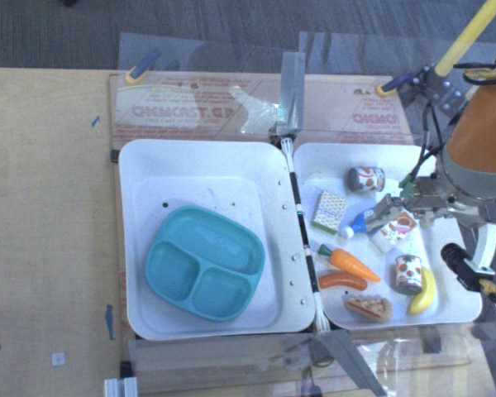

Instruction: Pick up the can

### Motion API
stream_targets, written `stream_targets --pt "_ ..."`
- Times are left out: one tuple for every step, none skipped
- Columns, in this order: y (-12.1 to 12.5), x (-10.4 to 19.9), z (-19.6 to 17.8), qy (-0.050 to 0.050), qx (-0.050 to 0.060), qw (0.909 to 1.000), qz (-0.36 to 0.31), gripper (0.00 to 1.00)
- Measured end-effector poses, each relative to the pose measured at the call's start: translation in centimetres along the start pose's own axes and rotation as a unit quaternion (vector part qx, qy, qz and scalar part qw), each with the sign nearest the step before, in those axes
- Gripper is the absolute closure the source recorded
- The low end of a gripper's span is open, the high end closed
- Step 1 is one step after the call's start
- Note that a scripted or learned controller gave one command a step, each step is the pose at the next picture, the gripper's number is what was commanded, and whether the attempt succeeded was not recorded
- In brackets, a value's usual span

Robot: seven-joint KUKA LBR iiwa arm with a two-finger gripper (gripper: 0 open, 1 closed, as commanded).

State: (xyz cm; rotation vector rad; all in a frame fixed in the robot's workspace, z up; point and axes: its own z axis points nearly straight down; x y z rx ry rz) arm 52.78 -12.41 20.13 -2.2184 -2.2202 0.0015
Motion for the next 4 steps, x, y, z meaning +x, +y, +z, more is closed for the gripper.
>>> stream_targets --pt "-2.1 -6.0 3.5 0.0 0.0 0.9995 0.031 0.0" --pt "-4.6 -5.7 11.4 -0.001 -0.005 0.9995 0.031 0.0" --pt "-4.4 -5.7 10.2 -0.002 -0.009 0.9995 0.032 1.0" --pt "0.4 3.8 1.7 0.0 -0.001 0.9994 0.034 1.0"
